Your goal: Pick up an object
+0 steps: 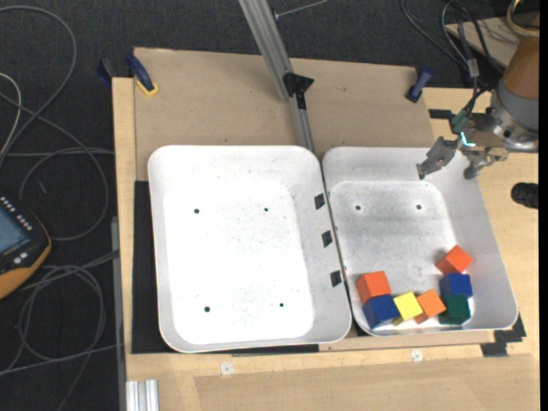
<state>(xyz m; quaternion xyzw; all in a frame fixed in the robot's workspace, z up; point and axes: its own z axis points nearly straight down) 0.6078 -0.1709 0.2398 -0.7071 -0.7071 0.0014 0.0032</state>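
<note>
Several small coloured blocks lie in the near corner of the right bin (479, 221): an orange block (372, 284), a blue block (381, 310), a yellow block (408, 306), another orange block (457, 259), a second blue block (458, 285) and a green block (457, 310). My gripper (451, 163) hangs over the far right edge of that bin, well above and behind the blocks. Its two fingers are spread apart with nothing between them.
The left bin (171, 229) sits beside the right one, with black clips (325, 238) along the seam. A metal pole (274, 50) slants up from behind the bins. Blue clamps (143, 75) hold the board's far corners. Cables lie on the floor at left.
</note>
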